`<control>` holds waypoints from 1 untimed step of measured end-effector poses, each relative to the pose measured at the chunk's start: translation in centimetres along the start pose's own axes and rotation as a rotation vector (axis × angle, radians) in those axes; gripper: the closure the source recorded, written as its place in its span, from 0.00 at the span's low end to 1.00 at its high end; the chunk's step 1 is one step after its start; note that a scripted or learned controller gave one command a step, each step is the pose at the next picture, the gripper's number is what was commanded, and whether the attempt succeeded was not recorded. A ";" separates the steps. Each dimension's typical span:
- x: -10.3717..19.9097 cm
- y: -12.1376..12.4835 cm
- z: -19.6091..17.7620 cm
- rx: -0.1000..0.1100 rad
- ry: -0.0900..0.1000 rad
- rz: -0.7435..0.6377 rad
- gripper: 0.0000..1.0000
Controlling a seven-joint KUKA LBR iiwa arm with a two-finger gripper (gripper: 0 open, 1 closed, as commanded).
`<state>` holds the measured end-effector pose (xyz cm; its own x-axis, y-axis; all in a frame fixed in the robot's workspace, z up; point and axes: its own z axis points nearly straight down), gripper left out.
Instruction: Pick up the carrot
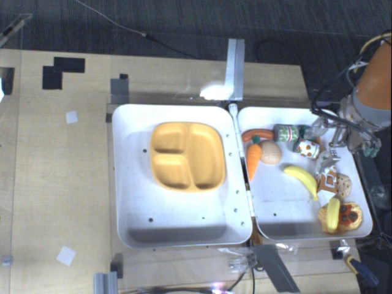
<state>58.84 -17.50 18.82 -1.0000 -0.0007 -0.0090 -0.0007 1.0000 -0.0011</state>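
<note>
Orange carrot [253, 160] lies at the right bin's [288, 224] left wall; gripper [331, 155] finger state unclear.

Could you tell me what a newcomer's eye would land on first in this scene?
Most likely the yellow divided plate, alone in the left bin. Next, the crowded right bin: the carrot lies along its left wall, a banana sits mid-bin, and the gripper hangs near its right side.

Carrot [253, 161] jammed against right bin's left wall [243, 164], potato [270, 154] touching its right, sausage [257, 135] above; open floor below, banana [302, 179] further right.
</note>
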 end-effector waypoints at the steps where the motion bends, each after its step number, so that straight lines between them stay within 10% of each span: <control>1: 1.4 9.0 6.1 -0.005 0.004 0.045 0.00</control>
<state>57.48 -8.55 12.65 -0.9990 0.0444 -0.0045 0.0444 0.9990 0.0043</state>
